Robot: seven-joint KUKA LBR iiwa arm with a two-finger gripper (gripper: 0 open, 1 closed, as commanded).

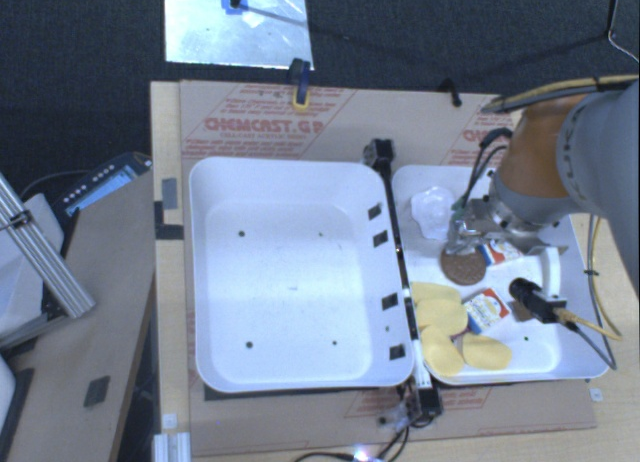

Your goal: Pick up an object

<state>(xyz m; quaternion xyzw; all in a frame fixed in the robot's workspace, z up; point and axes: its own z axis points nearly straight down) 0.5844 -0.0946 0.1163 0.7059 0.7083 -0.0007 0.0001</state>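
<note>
Pincer (462,246) sits right above the brown disc (463,268) (can't tell if it's open or gripping), so crowding yellow pieces (441,310) just below could spoil the grab.

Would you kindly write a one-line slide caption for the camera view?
Robot arm's gripper poised over a brown disc in the right bin, beside yellow pieces and a crumpled white wrapper.

A brown bench (330,110) bears two white bins, the left bin (290,270) touching the right bin (560,355).
</note>
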